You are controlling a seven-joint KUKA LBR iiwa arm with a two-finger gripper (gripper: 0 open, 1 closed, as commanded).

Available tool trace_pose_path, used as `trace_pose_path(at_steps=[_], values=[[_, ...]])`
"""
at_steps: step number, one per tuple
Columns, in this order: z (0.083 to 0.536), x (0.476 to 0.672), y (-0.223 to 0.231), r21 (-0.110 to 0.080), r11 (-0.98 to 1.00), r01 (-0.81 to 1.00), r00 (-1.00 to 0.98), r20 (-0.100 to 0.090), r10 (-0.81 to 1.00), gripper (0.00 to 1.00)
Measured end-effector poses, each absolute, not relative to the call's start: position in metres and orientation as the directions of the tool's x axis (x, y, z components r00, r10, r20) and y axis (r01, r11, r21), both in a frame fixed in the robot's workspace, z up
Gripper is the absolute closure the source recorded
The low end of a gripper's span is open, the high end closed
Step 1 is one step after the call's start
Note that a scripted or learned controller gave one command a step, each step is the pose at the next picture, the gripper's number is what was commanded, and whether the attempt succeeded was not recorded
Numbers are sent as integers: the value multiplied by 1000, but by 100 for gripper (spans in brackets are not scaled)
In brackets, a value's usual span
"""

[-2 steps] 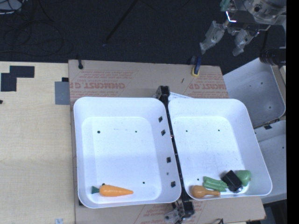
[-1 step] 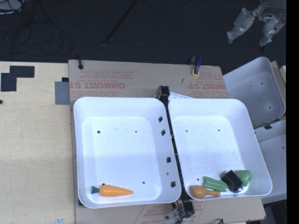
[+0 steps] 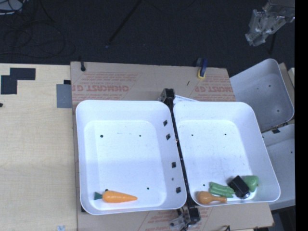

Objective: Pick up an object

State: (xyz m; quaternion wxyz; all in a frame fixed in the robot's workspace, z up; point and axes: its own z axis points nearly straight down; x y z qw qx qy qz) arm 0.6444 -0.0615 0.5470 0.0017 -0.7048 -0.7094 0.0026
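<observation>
The job has not really begun. The pincer (image 3: 263, 25) hangs high up in the far right corner, well apart from both bins, and nothing is between its fingers. It looks small and blurry from here, so I cannot tell if it is open or closed.

There are toys to pick from. In the left bin (image 3: 86, 153) a toy carrot (image 3: 118, 197) lies alone near the front wall, with lots of bare white floor around it. In the right bin (image 3: 260, 129) a little pile sits in the front corner: a tan gourd toy (image 3: 210, 198), a green bean pod (image 3: 221, 189), a black block (image 3: 238, 186) and a green lump (image 3: 250, 181). They touch each other and press close to the front rim.

I think the carrot is the easy one, because it has room on its far side. The pile is crowded, and the wall could get in the way. The arm has to come all the way down first.
</observation>
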Motion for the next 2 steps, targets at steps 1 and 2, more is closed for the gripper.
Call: trace_pose_path(at_steps=[1,2], values=[[536,644,16,-5,7,1000,-7,2,1000,100],[537,644,86,-3,7,1000,-7,1,1000,100]])
